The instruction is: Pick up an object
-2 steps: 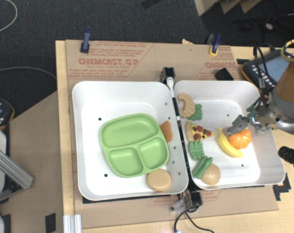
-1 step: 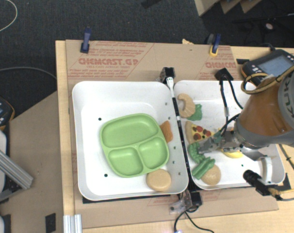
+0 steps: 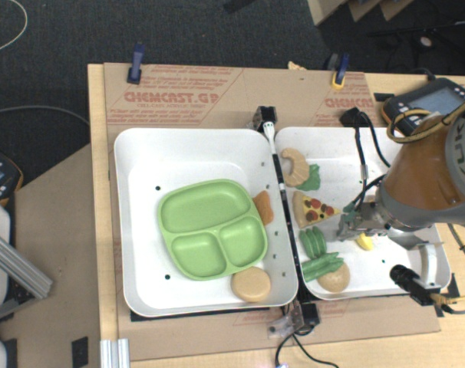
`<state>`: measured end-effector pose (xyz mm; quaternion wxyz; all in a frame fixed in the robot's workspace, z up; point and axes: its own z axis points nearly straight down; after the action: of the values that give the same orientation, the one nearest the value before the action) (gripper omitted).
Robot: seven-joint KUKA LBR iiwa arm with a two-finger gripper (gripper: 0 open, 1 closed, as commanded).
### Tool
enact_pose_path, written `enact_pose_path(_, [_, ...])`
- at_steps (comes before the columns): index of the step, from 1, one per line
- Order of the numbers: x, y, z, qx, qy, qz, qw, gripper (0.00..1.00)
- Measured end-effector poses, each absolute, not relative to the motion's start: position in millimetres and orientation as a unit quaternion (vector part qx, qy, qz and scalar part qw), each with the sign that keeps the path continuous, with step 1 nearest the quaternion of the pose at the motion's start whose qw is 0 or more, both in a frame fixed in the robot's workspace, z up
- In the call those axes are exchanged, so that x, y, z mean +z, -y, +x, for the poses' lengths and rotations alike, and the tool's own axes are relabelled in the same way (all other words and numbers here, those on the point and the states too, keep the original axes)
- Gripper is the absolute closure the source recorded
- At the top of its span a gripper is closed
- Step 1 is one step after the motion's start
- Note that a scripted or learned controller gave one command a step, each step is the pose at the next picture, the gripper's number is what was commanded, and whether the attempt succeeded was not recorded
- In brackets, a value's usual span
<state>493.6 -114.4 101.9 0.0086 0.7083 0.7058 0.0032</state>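
Two white bins are set side by side on the bench so that things can be moved between them. The left bin (image 3: 140,205) is taken up by a green tray (image 3: 212,227), with a tan disc (image 3: 252,284) at its five o'clock. The arm (image 3: 420,179) is brought in over the right bin (image 3: 336,140), wrist turned down for a reach from above. The gripper (image 3: 354,227) is lowered among the toys; how its tips are set cannot be told, since the wrist hides them. A small yellow piece (image 3: 364,242) lies at its five o'clock, perhaps touching, and is judged the likely target. A pizza slice (image 3: 312,207) lies at ten o'clock.
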Motion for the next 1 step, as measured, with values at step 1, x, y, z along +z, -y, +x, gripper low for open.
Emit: enact_pose_path(1, [189.4, 4.2, 480.2, 0.0039, -0.711, 0.703, 0.002, 1.0])
